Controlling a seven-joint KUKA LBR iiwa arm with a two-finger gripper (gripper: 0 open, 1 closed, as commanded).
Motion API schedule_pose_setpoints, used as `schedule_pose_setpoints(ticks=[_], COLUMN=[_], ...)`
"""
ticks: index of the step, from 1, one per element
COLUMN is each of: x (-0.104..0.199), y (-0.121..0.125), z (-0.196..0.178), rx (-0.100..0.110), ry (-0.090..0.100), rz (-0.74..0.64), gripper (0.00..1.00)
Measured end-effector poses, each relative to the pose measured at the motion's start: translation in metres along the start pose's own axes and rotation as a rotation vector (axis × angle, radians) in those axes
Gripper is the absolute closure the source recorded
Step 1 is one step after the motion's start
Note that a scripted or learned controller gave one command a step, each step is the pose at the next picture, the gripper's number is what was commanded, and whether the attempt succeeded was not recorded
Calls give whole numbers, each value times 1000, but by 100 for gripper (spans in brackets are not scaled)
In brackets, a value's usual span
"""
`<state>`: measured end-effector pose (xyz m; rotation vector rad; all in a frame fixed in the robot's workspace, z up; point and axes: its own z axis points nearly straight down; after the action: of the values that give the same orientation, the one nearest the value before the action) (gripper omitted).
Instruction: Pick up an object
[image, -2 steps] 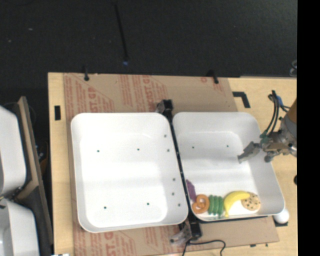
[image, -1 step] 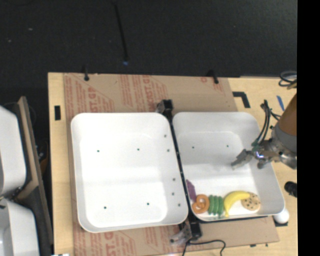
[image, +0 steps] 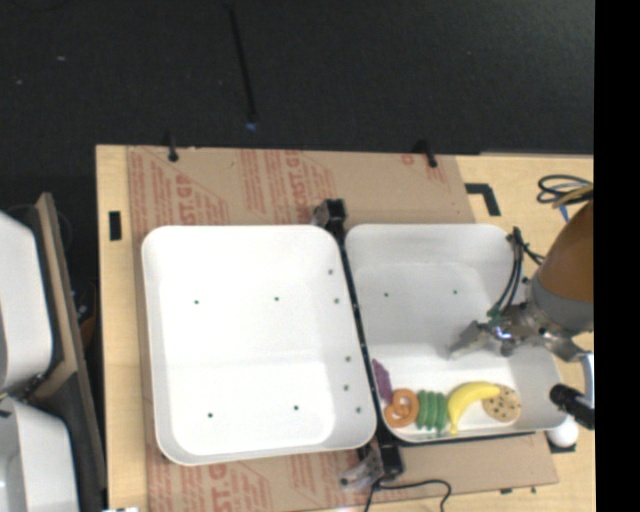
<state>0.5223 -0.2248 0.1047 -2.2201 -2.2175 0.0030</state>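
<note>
Camera view: 2 white bins on the tabletop. The jaws hang over the right bin, nothing between them, though open or closed, I cannot tell. Along that bin's near wall: purple piece, orange ring, green piece, banana, cookie. Left bin alongside.

Red print runs along the cardboard sheet under the bins, too blurred to read.
</note>
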Motion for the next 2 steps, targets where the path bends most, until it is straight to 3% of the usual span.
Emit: schedule_pose_setpoints(ticks=[1,2], x=[0,-1], y=[0,0], z=[4,-7], rx=[-4,-6], ry=[-2,-2], rz=[-1,0], gripper=[0,100])
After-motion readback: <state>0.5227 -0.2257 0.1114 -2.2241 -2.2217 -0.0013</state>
